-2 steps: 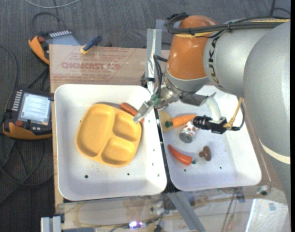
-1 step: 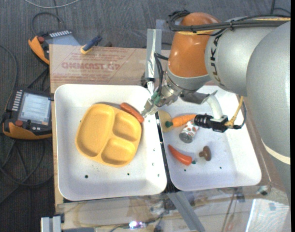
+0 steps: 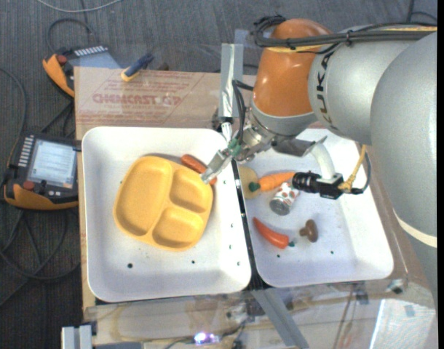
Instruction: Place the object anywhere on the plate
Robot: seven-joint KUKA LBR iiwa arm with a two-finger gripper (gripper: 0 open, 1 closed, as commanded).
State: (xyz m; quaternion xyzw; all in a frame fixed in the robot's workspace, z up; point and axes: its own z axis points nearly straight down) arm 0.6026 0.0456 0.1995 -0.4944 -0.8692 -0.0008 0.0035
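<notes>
**Sausage at the plate's rim, not yet set down**

I cannot tell how my gripper has its jaws set. Its tip meets a small reddish-brown sausage-shaped object, which lies at the one o'clock rim of the yellow, sectioned plastic plate. I judge placement unfinished. The plate sits in the left white bin. The right white bin holds an orange carrot, a red chilli pepper, a silver can and a small brown piece.
</notes>
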